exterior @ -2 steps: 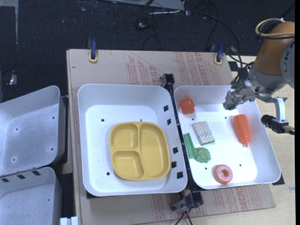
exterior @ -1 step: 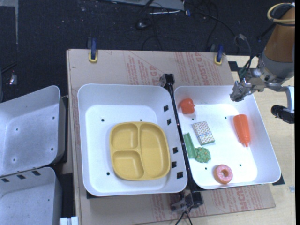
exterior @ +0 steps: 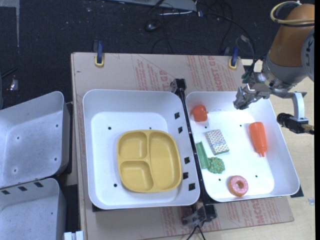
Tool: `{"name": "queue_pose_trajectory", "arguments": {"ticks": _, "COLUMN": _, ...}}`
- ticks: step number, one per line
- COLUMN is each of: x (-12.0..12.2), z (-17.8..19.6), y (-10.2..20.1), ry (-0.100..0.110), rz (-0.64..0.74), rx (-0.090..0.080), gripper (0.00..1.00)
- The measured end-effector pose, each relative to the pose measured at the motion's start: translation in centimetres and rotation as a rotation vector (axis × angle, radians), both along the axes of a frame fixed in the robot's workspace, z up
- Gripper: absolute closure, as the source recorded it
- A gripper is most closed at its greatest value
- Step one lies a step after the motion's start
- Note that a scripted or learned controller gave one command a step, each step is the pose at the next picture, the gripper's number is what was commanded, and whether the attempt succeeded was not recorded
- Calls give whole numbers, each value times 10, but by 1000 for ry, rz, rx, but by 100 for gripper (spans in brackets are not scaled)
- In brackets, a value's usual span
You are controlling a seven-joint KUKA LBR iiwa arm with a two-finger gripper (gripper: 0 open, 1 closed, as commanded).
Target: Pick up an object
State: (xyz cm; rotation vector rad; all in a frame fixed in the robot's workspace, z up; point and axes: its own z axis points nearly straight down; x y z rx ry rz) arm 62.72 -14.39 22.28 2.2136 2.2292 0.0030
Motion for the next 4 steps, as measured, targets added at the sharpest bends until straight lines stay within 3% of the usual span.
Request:
{"name": "queue_pose_trajectory", "arguments": {"ticks": 2, "x": -17, "z": 15, "y": 110, "ry": 2, "rz": 1, "rx": 1, "gripper": 100}}
{"name": "queue_pose_trajectory", "arguments": {"ticks": 4, "x": -62, "z": 7, "y": 213, "ry": 5, "rz": 1, "rx": 0, "gripper": 100}}
